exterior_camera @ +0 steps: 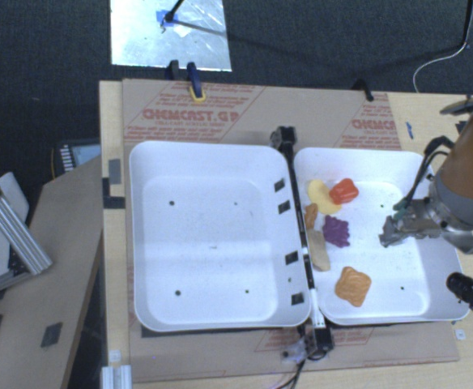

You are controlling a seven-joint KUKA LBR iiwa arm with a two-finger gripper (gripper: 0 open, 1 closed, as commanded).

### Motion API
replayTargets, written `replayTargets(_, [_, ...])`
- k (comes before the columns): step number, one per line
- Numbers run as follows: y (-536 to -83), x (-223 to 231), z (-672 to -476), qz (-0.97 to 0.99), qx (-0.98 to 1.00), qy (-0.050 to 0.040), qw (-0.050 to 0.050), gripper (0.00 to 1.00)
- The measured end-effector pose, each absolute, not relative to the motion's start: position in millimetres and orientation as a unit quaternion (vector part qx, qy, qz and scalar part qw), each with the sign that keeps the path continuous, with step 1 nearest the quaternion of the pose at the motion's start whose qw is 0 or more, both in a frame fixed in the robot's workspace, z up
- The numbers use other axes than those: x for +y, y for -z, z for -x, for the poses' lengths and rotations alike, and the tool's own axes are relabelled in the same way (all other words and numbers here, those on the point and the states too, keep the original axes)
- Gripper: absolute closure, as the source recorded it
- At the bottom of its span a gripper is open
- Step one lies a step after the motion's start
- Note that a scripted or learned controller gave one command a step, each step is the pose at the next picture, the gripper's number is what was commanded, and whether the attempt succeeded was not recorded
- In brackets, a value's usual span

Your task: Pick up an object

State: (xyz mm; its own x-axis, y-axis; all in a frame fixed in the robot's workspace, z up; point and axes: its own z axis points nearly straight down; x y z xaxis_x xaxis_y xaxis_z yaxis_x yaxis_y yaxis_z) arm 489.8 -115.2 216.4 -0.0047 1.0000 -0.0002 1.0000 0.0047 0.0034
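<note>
Here the tool [392, 235] hovers over the right bin [398, 302].

The right bin [398, 302] holds 5 small things, all in its left half. A red piece [344, 190] lies at the top, touching a yellow piece [322, 197] on its left. Below them sits a purple piece [337, 232]. A tan strip [318, 252] lies along the bin's left wall. An orange, ridged piece [353, 285] lies lowest, apart from the others.
</note>
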Motion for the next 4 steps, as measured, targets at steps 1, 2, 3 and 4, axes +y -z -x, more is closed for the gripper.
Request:
replayTargets(1, [-315, -19, -488.1, -0.703, 0.711, -0.0044, 0.003, 1.0])
replayTargets(2, [-435, 51, -487.8, -0.703, 0.711, -0.0072, 0.005, 1.0])
replayTargets(3, [-521, 101, -486.8, -0.704, 0.71, -0.0055, 0.003, 1.0])
replayTargets(4, [-536, 179, -485.8, -0.703, 0.711, -0.0029, 0.0, 1.0])
